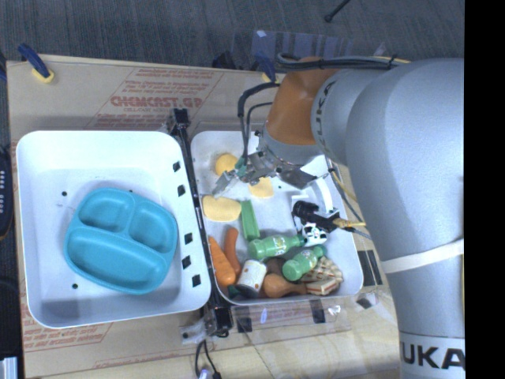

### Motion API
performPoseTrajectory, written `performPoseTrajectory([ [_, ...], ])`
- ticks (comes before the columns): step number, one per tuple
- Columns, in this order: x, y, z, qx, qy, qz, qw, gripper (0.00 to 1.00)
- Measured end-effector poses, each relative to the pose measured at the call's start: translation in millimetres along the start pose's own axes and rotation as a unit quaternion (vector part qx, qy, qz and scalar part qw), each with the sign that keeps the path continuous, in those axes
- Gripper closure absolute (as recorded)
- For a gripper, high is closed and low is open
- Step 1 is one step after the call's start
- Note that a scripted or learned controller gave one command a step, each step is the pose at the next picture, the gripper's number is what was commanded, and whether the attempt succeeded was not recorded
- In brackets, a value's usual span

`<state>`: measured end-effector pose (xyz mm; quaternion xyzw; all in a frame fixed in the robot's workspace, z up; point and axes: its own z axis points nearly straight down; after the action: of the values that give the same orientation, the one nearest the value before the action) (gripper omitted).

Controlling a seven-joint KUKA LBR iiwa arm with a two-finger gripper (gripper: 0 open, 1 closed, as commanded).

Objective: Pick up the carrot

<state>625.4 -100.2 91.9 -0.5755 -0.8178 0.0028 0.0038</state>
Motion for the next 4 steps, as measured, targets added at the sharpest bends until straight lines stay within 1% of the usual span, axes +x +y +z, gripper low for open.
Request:
performPoseTrajectory([
  [1,-51,16,-1,-0.002,-0.002,0.005,1.0,0.0],
  [2,-11,29,0,0.001,0.001,0.087,0.9962,0.0],
  [3,-11,29,-10,0.004,0.001,0.082,0.9966,1.0],
  [4,64,-2,-102,-0.001,0.0,0.224,0.9747,1.0],
])
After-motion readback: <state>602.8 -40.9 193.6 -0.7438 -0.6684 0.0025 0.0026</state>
